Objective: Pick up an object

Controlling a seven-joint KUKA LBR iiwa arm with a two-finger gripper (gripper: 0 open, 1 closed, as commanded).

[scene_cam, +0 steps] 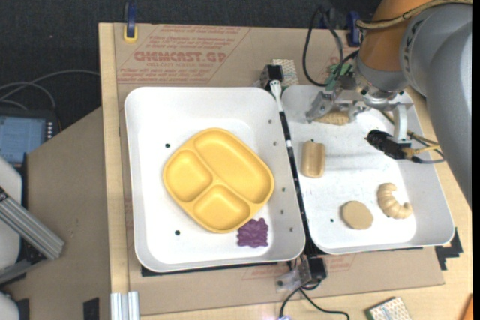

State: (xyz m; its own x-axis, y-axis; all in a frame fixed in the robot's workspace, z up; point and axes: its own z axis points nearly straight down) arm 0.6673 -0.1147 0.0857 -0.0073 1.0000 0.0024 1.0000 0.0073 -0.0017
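You have the gripper (335, 107) down at the far edge of the right bin (435, 225), where it meets a tan object (334, 117) — whether its fingers are open or closed on that piece can't be told from here. In the same bin lie a bread roll (313, 159) near the left wall, a round cookie (358, 215) and a croissant (394, 200) nearer you. The left bin (142, 161) holds a yellow divided plate (217, 178), with purple grapes (253, 233) just beside its near edge.
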